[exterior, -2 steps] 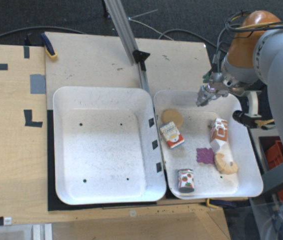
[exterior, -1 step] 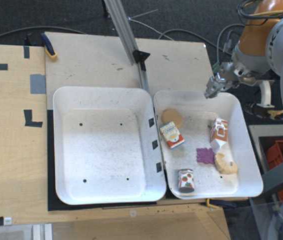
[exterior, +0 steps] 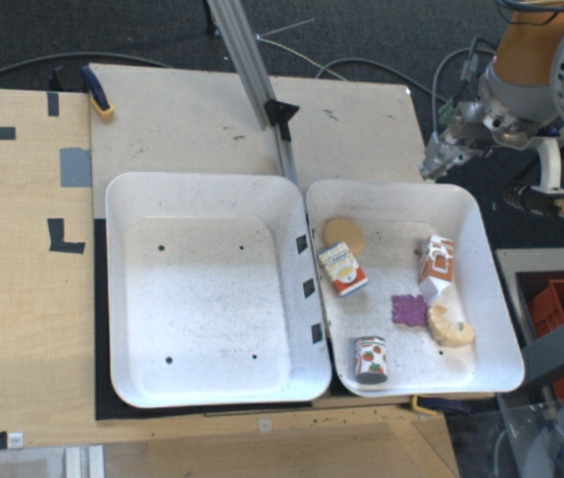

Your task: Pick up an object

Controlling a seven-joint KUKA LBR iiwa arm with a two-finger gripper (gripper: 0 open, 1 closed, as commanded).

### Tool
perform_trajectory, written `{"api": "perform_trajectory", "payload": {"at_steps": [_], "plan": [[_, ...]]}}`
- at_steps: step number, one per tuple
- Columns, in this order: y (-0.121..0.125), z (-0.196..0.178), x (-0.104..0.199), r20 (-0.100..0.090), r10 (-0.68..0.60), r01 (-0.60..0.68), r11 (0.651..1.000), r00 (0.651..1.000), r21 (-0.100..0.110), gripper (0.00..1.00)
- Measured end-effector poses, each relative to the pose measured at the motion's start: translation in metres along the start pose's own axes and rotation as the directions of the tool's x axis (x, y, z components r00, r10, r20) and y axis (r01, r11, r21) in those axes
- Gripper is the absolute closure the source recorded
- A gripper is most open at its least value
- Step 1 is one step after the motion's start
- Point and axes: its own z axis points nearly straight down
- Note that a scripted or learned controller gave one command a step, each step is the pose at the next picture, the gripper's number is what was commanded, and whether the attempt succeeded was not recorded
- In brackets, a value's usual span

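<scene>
Inside right bin, carton long axis slanted, end effector grip state unclear

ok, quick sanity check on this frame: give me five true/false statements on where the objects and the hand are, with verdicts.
1. All the loose objects lie in the right bin. True.
2. The hand is down among the objects. False: it sits outside the right bin, past its far right corner.
3. The purple piece lies between the can and the small carton. True.
4. The round tan disc lies at the near edge of the bin. False: it is toward the far side, just behind the snack packet.
5. The hand holds the can. False: the can lies in the bin.
</scene>
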Motion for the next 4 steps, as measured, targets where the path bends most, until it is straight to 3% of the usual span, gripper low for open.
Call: {"api": "perform_trajectory", "payload": {"at_steps": [2,4], "plan": [[-0.020,-0.003,0.113,-0.003,-0.004,0.004,1.000,1.000,0.007,1.00],[-0.051,0.009,0.202,-0.001,-0.003,0.003,1.000,1.000,0.009,1.00]]}}
